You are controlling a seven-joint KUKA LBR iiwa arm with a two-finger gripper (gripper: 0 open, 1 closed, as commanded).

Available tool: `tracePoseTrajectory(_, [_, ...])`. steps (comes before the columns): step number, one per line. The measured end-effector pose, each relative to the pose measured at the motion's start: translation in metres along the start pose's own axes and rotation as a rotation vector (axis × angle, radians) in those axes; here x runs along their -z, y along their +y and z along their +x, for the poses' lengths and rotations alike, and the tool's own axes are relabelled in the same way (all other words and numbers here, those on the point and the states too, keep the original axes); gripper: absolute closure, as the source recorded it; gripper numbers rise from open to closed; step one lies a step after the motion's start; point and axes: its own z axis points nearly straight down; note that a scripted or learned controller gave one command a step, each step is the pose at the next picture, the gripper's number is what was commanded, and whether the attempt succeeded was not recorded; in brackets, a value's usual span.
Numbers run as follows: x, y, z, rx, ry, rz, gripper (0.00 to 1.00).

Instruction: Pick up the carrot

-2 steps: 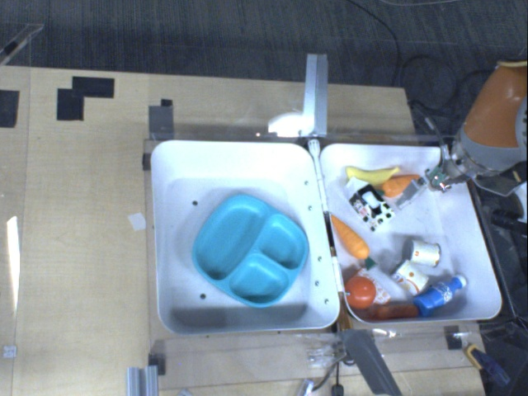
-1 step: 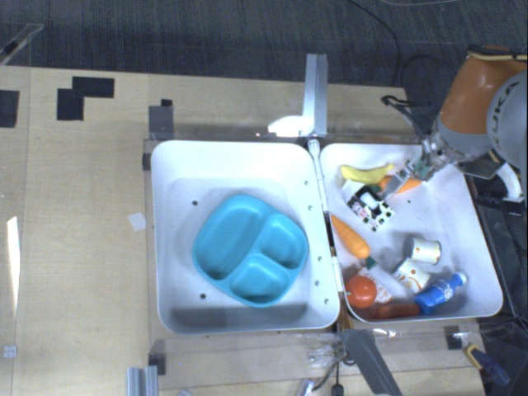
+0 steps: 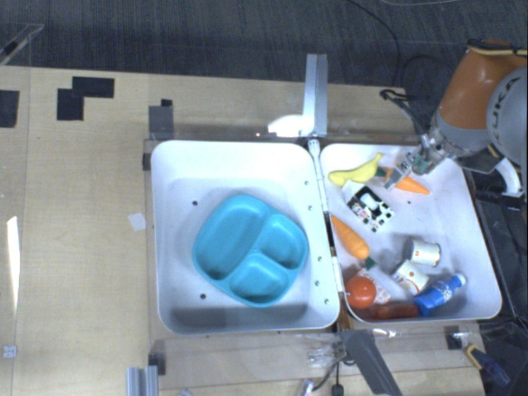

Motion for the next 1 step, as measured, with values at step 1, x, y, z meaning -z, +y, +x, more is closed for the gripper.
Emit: tracePoseTrajectory(1, [0.082,0.0256,0.0346,0.089,0.003,-0.003,1.0])
